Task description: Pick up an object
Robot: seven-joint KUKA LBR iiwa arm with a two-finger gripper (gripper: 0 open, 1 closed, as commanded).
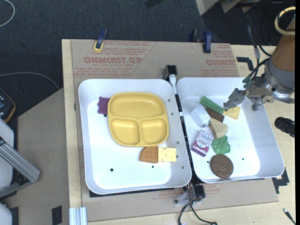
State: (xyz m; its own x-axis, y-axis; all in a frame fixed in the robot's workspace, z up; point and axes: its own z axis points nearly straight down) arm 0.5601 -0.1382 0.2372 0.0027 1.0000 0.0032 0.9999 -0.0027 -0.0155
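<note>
1 camera is fixed above the bench, looking down at a slant from the near edge. It stands far enough back to take in both white bins whole: the left bin sits near the frame's centre, the right bin just beside it toward the frame's right. Beyond the bench's far edge lies dark floor. The arm enters from the right of the right bin, cut off by the frame.

The arm is cut off by the right edge.
</note>
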